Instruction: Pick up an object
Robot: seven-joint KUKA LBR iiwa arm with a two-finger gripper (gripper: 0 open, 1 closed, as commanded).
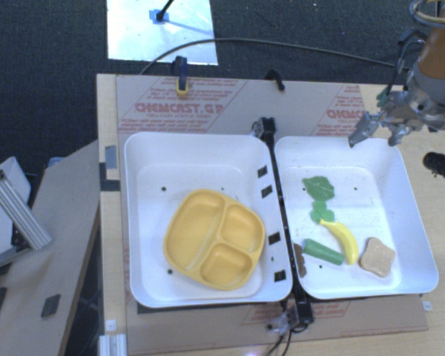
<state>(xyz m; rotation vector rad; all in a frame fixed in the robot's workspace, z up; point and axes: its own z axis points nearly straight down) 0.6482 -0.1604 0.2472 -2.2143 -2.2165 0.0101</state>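
The right bin (408, 191) holds a yellow banana (343, 238), a green cucumber piece (322, 251), a slice of toast (377, 257), a dark green leafy piece (319, 188) and a small light green piece (322, 213). My gripper (377, 130) hangs above the bin's far right rim, up at the right of the view, well away from all the objects. Its fingers are spread and open, with nothing between them.
The left bin (148, 162) holds a yellow divided plate (214, 238). A black clip strip (271, 191) joins the two bins. A cable (230, 43) runs across the back of the bench. A metal rail (15, 206) sits at the far left.
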